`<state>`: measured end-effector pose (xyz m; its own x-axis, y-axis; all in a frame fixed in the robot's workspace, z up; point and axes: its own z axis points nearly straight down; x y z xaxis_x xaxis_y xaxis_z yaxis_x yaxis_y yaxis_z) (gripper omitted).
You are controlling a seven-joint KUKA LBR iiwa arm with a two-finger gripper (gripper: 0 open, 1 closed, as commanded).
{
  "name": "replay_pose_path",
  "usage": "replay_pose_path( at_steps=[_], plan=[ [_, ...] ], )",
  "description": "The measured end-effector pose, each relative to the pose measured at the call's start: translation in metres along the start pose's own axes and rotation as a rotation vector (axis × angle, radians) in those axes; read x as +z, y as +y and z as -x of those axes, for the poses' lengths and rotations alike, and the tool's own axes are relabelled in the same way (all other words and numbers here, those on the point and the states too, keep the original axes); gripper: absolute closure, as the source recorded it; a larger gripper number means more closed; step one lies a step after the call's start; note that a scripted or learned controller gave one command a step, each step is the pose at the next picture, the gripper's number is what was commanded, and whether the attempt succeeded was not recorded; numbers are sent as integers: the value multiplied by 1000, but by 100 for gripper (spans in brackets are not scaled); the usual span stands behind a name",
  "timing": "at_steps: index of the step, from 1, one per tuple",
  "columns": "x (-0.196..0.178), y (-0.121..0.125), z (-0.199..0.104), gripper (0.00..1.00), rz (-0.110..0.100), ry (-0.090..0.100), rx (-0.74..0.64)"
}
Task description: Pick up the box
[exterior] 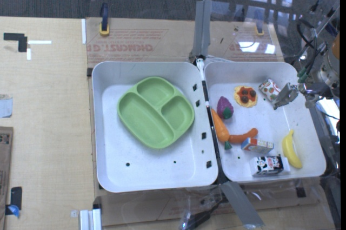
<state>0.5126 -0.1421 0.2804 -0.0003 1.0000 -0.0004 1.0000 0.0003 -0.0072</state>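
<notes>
The right bin (316,131) holds a small flat box (257,143) with orange, blue and white faces, lying near the bin's front middle. Just in front of it lies a black-and-white cow-patterned carton (268,164). A white and red packet (268,87) lies at the back right of this bin. My gripper (284,97) reaches in from the right and sits right beside that packet, on its right. It is well behind the flat box and the carton. Whether it touches the packet cannot be judged.
In the right bin there are also a toy pizza (246,96), a purple fruit (225,107), two orange carrots (232,134) and a banana (292,150). A green divided plate (156,112) lies in the left bin (108,164). Cables hang at the far right.
</notes>
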Motion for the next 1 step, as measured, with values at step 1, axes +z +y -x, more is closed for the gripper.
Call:
replay_pose_path(
  at_steps=[1],
  plan=[
    [155,-32,-41,0,0,2,-59]
  ],
)
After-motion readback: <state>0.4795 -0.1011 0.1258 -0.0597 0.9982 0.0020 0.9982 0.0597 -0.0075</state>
